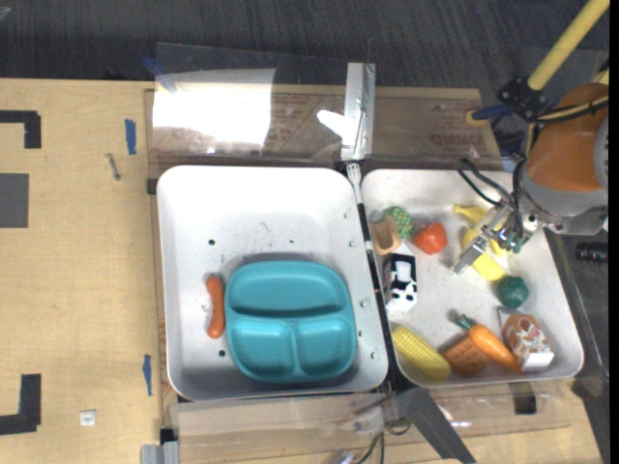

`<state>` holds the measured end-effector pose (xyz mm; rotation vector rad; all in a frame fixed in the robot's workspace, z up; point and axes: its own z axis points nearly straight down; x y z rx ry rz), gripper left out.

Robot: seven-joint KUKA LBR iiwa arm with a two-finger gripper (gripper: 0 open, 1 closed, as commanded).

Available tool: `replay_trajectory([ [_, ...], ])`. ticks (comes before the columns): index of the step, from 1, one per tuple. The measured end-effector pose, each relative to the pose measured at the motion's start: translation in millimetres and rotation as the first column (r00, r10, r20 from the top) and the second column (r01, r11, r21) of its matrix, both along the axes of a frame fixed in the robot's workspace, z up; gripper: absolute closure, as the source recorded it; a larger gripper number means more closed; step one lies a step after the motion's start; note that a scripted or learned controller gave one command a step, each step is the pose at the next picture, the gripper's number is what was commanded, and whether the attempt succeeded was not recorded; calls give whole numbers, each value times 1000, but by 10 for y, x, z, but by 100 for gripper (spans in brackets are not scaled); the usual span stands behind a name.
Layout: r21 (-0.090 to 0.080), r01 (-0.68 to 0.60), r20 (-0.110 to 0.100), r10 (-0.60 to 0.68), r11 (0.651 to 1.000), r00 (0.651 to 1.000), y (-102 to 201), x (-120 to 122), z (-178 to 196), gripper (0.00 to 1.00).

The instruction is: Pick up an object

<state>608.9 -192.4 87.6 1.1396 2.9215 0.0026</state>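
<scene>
My gripper (491, 240) hangs low over the upper right part of the right bin (566, 307), at the end of the grey arm with its orange band (566, 158). Directly under and beside it lies a yellow lemon-like toy (491, 266), with a yellow banana (471, 214) just to its upper left. Nothing visibly sits in the gripper. A red tomato (430, 238) and a green ball (513, 291) lie close by.
The right bin also holds a black-and-white cow (401, 280), a corn cob (421, 351), a carrot (491, 341), a waffle (466, 358), a cake slice (530, 341) and a green-and-orange toy (397, 222). In the left bin (193, 211) lie a teal divided plate (288, 317) and an orange sausage (215, 305).
</scene>
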Motion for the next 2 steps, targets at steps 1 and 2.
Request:
replay_trajectory([
  [1,-4,-2,12,2,1000,1000,-3,34,139,100],
  [2,-1,65,9,-65,998,998,524,-334,1188,100],
])
